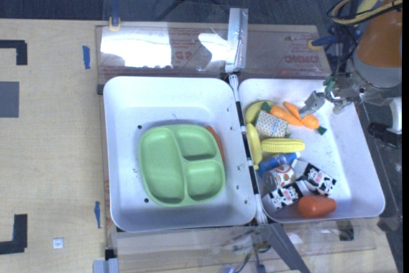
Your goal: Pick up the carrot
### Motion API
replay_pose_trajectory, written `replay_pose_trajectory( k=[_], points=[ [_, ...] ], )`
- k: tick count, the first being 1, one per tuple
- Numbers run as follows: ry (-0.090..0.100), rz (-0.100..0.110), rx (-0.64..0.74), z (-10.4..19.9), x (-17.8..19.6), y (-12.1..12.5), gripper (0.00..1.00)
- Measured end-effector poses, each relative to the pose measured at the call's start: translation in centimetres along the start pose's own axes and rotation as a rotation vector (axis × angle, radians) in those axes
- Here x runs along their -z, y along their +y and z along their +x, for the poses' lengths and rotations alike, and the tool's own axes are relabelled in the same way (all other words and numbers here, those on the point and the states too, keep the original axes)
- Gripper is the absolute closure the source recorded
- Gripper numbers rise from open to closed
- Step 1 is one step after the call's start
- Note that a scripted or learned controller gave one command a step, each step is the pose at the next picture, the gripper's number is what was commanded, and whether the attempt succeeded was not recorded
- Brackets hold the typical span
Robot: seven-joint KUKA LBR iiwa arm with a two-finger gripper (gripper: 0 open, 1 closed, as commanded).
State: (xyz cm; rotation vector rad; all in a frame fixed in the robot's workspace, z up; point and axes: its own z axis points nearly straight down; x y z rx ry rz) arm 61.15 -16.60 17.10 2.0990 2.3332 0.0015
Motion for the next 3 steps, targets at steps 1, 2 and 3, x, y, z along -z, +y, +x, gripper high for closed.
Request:
replay_pose_trajectory(
  k=[1,2,3],
  points=[
    [0.0,-0.001,0.192,-1.8,-8.5,1.3,0.0],
    [-0.001,-0.005,0.19,-1.8,-7.3,1.4,1.0],
    [0.0,-0.001,0.262,-2.6,3.4,5.4,1.0]
  ],
)
